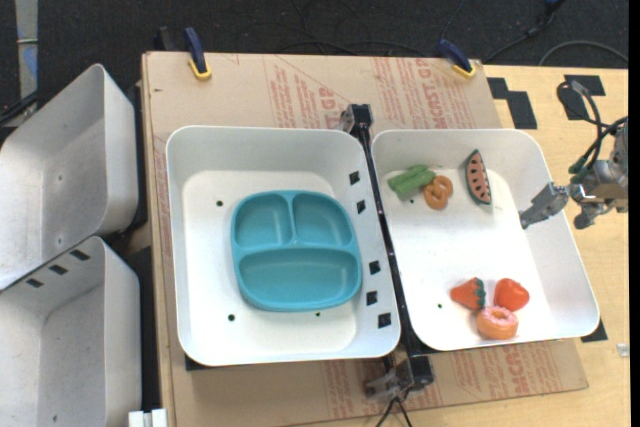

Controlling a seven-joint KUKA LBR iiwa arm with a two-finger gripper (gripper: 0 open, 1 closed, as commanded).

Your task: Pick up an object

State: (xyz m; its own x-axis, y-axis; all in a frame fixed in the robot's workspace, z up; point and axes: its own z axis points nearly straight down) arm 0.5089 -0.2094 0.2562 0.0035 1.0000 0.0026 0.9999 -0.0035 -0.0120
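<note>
While gripper (548, 205) hangs at right bin's (560, 260) right rim, finger state indeterminate, descent risks clipping rim or missing watermelon slice (478, 177) just left.

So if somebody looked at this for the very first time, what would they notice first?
Probably the big teal divided plate, sitting alone in the left white bin. Next come the bright toy foods in the right bin: a watermelon slice, a green piece and an orange pretzel near the back, and a strawberry, a red pepper and a pink donut bunched at the front. The gripper pokes in over that bin's right edge.
</note>
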